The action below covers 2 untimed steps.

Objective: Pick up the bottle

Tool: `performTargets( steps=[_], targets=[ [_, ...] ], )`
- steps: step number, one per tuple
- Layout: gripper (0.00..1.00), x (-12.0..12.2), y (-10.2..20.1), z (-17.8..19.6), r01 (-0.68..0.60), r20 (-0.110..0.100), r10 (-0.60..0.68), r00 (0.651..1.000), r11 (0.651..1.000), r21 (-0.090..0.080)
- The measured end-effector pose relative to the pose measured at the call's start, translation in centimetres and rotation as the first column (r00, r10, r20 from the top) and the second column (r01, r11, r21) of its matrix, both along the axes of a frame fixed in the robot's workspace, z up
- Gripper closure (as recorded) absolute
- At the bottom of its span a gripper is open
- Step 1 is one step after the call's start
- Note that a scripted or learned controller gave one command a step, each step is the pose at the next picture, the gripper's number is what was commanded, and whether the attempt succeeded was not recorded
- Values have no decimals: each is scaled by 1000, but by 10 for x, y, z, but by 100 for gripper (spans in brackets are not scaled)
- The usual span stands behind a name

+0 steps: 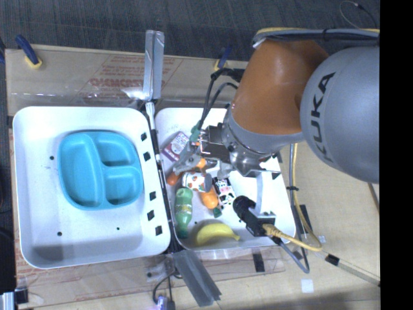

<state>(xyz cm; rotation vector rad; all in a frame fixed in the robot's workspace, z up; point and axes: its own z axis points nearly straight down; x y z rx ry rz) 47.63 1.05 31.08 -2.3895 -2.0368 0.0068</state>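
My tool [193, 155] low in right bin [284, 205], finger spacing not discernible. Bottle [183, 206] lies near left wall, just beside banana [213, 233] and orange [210, 199]. Risk: crowding; fingers may catch neighbour, bottle may roll, grasp fails.

Lighting even and moderately bright, from overhead. Left bin [39, 173] reads clean white, with soft grey shading along its lower inner wall. Arm [290, 102] casts a soft shadow over the right bin [274, 202]. Broad, dull sheen on the orange band [277, 82]; mild glare on the tray [100, 170]. Focus soft throughout; small items under the arm blur together. Dark floor at top shows little detail.
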Motion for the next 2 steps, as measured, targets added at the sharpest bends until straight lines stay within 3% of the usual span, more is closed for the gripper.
performTargets(
  steps=[1, 2],
  targets=[
    [0, -1, 6, -121, -55, -1, 55, 998, 998, 1],
    [0, 0, -50, -120, -44, 1, 44, 999, 999, 1]
  ],
)
